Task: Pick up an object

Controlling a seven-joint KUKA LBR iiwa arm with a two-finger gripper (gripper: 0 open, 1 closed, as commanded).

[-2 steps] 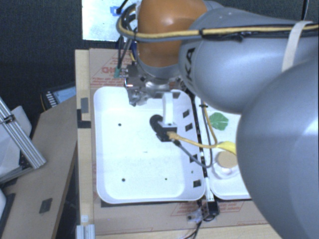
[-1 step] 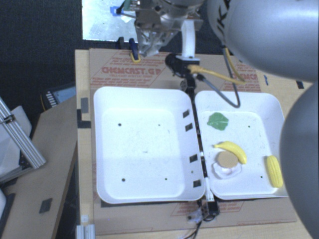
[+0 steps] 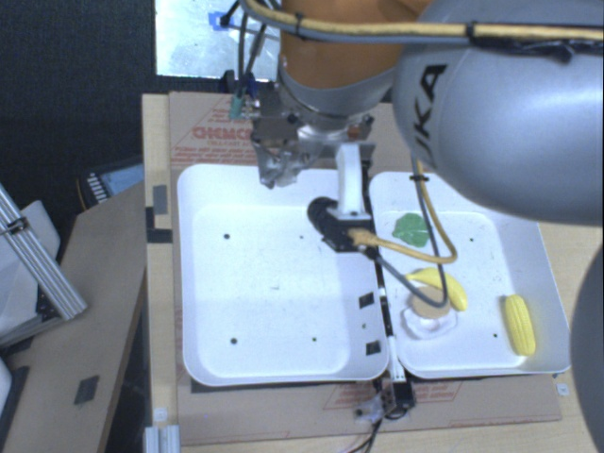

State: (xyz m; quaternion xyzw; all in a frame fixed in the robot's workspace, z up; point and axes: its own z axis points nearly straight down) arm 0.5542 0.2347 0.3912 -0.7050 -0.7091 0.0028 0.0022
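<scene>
My gripper (image 3: 276, 170) hangs over the far edge of the left bin (image 3: 264, 281), below the orange band of the arm. Nothing shows beneath it on the bin floor. In the right bin (image 3: 528, 253) lie a green leafy piece (image 3: 411, 226), a yellow curved object (image 3: 445, 287), a yellow corn cob (image 3: 519, 325) and a small clear whitish piece (image 3: 429, 323). All of these lie well to the right of the gripper, apart from it.
The arm's big grey body covers the upper right of the view and part of the right bin's far side. Cardboard (image 3: 203, 135) lies under both bins. A metal rail (image 3: 38, 262) stands at the left, off the bench.
</scene>
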